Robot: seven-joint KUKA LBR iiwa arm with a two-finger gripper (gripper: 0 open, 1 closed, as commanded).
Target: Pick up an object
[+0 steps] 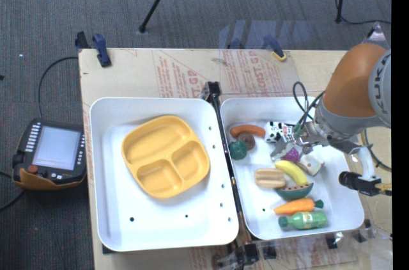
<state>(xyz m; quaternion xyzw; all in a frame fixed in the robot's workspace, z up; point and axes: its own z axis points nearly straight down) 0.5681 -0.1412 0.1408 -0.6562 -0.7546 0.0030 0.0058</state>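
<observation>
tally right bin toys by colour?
Orange: 2, sausage, carrot
Green: 2, bottle, round veg
Yellow: 1, banana
Tan: 1, bun
Black-and-white: 1, cow
Purple: 1, partly hidden
Total: 8

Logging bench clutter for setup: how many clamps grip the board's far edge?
2. A blue clamp sits at the far left corner, and a yellow-tipped clamp sits along the far edge above the right bin. Others may be hidden.
</observation>
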